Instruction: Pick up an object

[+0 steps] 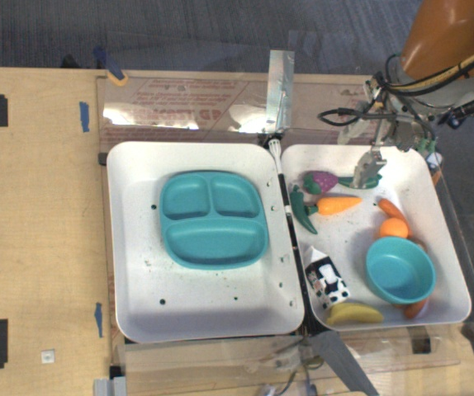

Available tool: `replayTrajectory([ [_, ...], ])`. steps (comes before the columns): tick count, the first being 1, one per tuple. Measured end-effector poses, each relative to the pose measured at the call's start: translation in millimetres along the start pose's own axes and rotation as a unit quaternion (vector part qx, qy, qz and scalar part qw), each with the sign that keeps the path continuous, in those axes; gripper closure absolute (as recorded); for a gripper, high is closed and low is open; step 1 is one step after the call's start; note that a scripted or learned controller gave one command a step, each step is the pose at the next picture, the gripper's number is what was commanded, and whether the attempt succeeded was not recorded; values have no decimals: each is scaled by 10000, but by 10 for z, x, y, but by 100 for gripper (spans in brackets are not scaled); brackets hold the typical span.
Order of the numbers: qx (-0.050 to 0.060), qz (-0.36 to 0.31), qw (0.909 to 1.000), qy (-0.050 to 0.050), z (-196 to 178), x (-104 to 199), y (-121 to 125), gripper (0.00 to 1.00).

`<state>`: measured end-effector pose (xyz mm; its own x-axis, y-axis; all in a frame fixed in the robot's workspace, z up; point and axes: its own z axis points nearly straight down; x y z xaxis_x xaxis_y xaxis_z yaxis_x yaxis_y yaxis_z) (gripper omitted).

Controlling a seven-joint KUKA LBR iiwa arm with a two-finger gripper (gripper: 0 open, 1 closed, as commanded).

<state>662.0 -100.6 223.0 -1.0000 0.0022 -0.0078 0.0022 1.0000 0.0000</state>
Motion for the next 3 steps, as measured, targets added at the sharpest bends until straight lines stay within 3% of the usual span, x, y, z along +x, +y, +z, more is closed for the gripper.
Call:
replayTrajectory([
  [1,9,-1257,9921,-37,1194,611,-344,0],
  [2,7,-672,9977,-22,1327,930,28,0],
  [3,21,-180,9998,-17,1328,1285,-932,0],
])
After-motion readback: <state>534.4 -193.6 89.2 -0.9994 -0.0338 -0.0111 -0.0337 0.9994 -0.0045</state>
